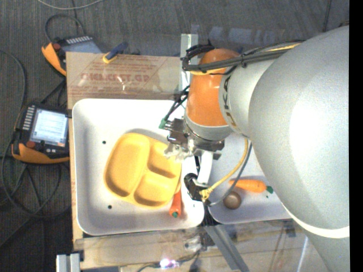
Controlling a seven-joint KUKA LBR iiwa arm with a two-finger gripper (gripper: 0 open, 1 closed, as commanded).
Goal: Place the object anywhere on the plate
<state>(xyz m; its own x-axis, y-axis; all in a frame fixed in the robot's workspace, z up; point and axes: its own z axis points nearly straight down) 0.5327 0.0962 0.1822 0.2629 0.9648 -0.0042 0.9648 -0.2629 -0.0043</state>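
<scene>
A yellow divided plate (136,166) lies in the left white bin (85,152). My gripper (174,149) hangs over the plate's right edge, below the orange wrist band (207,103). A small orange carrot (176,204) with a green end lies in the left bin against the plate's lower right corner, below the gripper and apart from it. I see nothing in the gripper, though the arm hides much of it.
The right bin (255,211) holds a second carrot (249,185) and a brown round object (231,200). The arm's grey body covers most of that bin. A cardboard sheet (119,75) lies behind the left bin, and a teach pendant (45,132) sits to its left.
</scene>
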